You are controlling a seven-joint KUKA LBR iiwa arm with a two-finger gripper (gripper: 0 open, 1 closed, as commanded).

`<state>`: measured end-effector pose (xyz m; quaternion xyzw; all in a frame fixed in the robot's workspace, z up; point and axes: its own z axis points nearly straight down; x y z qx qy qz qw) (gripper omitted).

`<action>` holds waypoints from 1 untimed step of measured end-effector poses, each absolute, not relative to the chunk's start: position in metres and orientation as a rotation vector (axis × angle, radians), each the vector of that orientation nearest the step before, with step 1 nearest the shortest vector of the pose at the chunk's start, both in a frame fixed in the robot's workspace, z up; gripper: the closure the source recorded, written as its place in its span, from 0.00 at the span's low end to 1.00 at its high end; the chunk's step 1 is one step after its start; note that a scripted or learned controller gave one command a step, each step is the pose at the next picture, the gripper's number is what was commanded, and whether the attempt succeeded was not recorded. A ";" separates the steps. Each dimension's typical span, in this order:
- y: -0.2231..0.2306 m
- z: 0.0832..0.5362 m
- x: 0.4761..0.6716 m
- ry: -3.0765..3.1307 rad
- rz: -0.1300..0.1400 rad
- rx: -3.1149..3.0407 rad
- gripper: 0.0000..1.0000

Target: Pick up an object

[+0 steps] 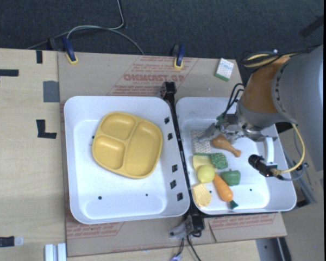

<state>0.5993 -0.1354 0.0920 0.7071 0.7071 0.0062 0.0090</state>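
Gripper [220, 127]: finger state cannot be told; above right bin [261, 200].
Beside it: drumstick [226, 144], waffle [202, 141].
Nearby: lemon [206, 173], carrot [223, 188].

we read red print "chemcast" on the cardboard [146, 75] under the bins; the smaller red line beneath it is too blurred for us.

Two white bins [79, 162], one yellow plate [127, 144], six toy foods [223, 187]
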 end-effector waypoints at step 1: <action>-0.147 0.091 0.637 2.222 0.010 2.215 0.00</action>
